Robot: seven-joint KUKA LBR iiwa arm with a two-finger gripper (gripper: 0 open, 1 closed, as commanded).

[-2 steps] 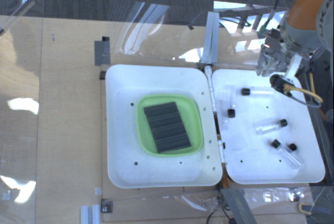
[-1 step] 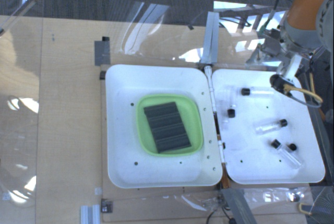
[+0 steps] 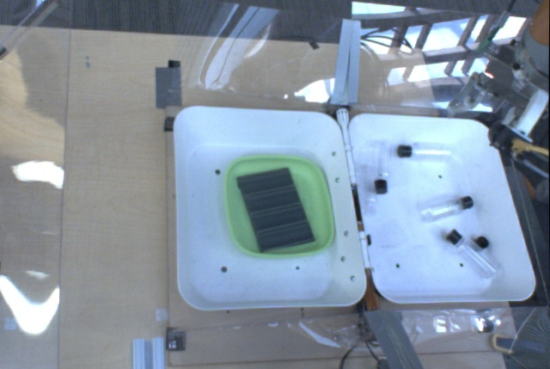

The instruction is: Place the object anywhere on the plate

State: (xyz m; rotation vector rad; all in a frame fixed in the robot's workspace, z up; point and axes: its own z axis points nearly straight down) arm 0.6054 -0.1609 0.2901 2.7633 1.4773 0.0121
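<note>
A pale wooden bench (image 3: pixel 94 212) under a clear, glaring sheet carries two shallow white bins side by side, with dark carpet beyond its far edge. The green plate (image 3: pixel 236 221) lies in the middle of the left bin (image 3: pixel 193 273). A dark grey ribbed block (image 3: pixel 275 209) rests flat on the plate, inside its rim and turned slightly askew to the plate's edges. To the right of the plate, across the seam between the bins, the right bin (image 3: pixel 404 273) holds several clear vials with black caps (image 3: pixel 445 207), scattered and lying on their sides, all well apart from the plate. Far to the right of the plate and beyond the right bin's far corner, the gripper (image 3: pixel 494 92) hangs at the edge of the view, away from the block; I cannot tell whether it is open or closed
</note>
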